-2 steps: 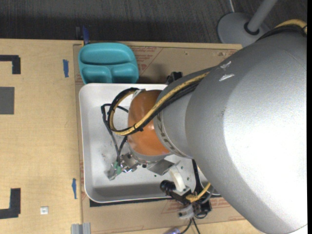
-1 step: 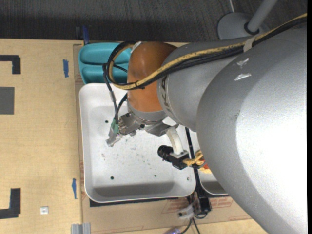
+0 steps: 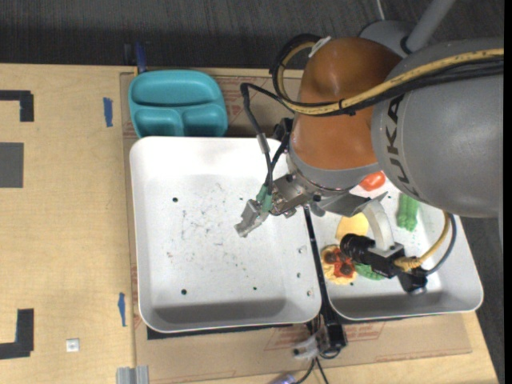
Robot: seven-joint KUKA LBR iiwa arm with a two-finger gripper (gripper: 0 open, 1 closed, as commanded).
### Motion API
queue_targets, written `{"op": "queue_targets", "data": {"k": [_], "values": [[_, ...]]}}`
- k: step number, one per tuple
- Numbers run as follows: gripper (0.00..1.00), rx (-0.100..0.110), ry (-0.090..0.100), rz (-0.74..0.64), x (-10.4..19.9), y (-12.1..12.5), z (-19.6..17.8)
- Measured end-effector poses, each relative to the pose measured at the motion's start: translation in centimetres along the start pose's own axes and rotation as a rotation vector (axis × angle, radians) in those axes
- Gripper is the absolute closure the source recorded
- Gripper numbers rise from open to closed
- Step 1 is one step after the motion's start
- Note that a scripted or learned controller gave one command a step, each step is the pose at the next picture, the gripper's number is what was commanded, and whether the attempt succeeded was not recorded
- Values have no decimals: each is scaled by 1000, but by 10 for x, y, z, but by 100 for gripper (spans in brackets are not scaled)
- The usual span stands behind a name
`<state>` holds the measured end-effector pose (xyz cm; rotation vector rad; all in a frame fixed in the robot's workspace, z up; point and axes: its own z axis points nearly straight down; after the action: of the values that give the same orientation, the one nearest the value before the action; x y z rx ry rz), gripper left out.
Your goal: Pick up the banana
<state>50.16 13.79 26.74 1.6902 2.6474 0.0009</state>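
The banana shows as a yellow curved piece in the right bin, near that bin's left side and partly hidden by the arm's parts. My gripper hangs over the left bin, near its right half, well to the left of the banana. I see nothing held in it. The bulky grey and orange arm covers much of the right bin's back.
In the right bin a green thing lies at the right, a red-orange thing peeks out under the wrist, and an orange-red toy lies in front of the banana. A teal divided tray stands behind the left bin.
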Motion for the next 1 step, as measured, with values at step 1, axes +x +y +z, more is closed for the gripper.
{"op": "queue_targets", "data": {"k": [1], "values": [[0,2,1,-15,49,5,138]]}}
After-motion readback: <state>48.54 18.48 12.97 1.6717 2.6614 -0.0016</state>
